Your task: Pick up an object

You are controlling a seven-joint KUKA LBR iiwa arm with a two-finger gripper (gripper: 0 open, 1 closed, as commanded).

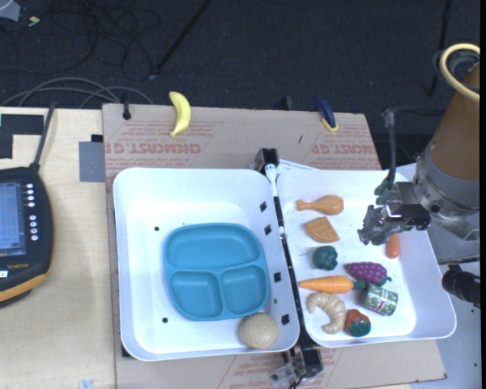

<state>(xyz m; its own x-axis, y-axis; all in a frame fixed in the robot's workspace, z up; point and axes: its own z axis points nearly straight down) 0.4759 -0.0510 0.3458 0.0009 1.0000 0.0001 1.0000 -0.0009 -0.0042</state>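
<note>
- The small orange-red piece (393,245) is the nearest candidate: it lies on the floor of the right bin (437,318), near the right wall, partly hidden behind my tool. Its long axis looks to run up and down the view, roughly along that wall; I cannot tell which end leads.
- My gripper (374,227) hangs just left of it, low over the bin. I cannot tell how it is set, and I see nothing gripped.
- So I judge the pick not yet made: closing on something and lifting are both left.
- Other choices lie close: purple grapes (366,271) and a can (380,300) below, a green piece (325,258) and a carrot (328,284) to the left.
- The left bin (138,217) holds a blue tray (215,267).
</note>
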